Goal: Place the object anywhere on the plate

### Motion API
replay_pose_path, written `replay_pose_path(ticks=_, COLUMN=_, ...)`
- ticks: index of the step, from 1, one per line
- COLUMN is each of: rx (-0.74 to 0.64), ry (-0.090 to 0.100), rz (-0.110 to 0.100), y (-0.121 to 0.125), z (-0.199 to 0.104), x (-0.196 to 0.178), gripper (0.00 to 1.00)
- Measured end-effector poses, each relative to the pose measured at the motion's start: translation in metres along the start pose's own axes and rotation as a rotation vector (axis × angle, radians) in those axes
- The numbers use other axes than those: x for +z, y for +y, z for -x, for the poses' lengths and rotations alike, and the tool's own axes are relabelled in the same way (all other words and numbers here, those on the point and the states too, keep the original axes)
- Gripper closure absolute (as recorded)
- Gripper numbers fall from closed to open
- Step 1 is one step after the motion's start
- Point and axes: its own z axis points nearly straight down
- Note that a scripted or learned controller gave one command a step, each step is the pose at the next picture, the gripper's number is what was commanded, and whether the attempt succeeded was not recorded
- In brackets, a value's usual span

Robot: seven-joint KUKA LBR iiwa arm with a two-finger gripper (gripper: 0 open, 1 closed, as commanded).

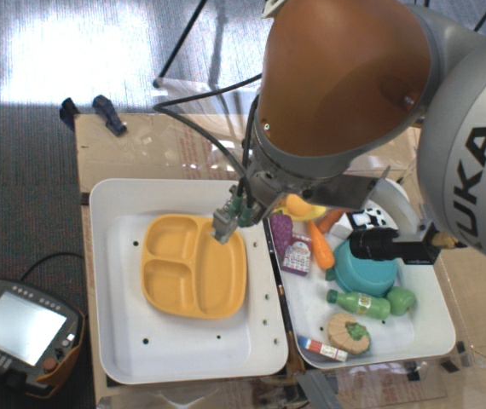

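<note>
Yellow plastic plate [193, 265] with three compartments is lying in the left shallow white bin [183, 348]. The grey two-finger gripper [225, 226] is hanging over the plate's 1 o'clock corner. At this slant and size I cannot tell whether the jaws are spread or pressed together. Nothing is showing clearly between them, so I am not calling anything held.

The things an object could come from are sitting at 3 o'clock from the gripper, in the right shallow white bin [435, 331]. A purple toy packet [280, 227] is lying nearest, with an orange toy carrot [321, 246] just beside it. A teal toy pot [367, 267] is standing further out at 4 o'clock, and a green toy bottle [359, 303] is lying just beyond it.

The step in hand is looking like the placement, though that is a guess. If something is being carried, doing it well is meaning shifting toward 8 o'clock, so the gripper is standing over the big right-hand compartment instead of the raised rim. It is also meaning lowering close to the surface before letting go. A release at the corner is risking the thing tipping off into the bin.
</note>
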Motion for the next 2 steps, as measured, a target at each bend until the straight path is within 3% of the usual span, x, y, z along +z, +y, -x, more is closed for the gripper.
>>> replay_pose_path(ticks=1, rx=-0.011, ry=0.009, rz=-0.025, y=0.012, z=-0.022, x=0.166, gripper=1.00)
replay_pose_path(ticks=2, rx=-0.089, ry=0.001, rz=0.000, y=0.028, z=-0.012, x=0.051, gripper=1.00)
